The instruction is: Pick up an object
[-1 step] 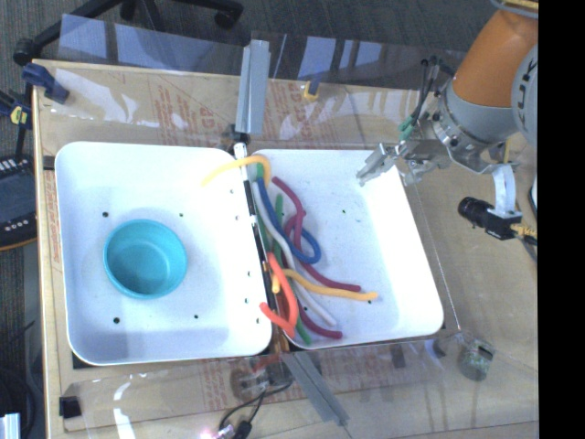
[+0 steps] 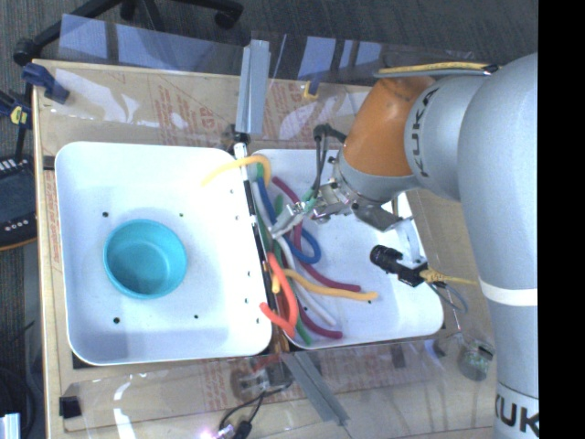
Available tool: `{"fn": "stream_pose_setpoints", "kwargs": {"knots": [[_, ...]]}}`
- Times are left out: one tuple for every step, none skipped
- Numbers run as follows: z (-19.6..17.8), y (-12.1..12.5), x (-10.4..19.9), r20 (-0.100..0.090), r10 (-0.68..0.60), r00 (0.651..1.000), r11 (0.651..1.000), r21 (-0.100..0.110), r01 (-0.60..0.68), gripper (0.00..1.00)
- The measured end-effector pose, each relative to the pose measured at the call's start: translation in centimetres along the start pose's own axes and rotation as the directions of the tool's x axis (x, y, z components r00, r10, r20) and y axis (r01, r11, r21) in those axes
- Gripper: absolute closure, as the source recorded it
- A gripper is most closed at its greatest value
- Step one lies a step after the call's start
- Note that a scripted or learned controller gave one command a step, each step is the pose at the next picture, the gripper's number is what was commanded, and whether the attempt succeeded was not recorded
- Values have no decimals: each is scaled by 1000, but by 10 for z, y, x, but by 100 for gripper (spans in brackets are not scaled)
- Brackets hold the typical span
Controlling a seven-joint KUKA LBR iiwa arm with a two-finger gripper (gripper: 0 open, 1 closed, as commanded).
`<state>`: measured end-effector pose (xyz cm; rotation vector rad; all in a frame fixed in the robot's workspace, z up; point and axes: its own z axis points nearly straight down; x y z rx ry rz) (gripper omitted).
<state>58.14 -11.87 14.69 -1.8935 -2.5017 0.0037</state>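
Note:
A tangle of soft coloured strips lies in the right bin (image 2: 416, 314), along its left wall. Among them are a yellow strip (image 2: 336, 292), a blue loop (image 2: 308, 246), a maroon strip (image 2: 289, 195), a red strip (image 2: 280, 293) and a green strip (image 2: 303, 334). Another yellow strip (image 2: 236, 165) arches over the divider into the left bin. My gripper (image 2: 291, 218) is low in the right bin, over the upper part of the tangle, just above the blue loop. A small green piece (image 2: 318, 208) shows right at the gripper; whether it is held is unclear.
A blue bowl (image 2: 145, 259) stands in the left bin (image 2: 82, 181), left of centre. The big grey arm with its orange band (image 2: 388, 131) covers the right bin's upper right part. The right bin's floor at the lower right is bare white.

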Motion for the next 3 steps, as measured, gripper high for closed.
{"fn": "stream_pose_setpoints", "kwargs": {"knots": [[53,-6,-15,4,-90,996,996,-6,90,0],[42,-5,-15,4,-93,996,996,-4,93,100],[-43,26,42,-1,317,948,948,2,-317,100]]}}
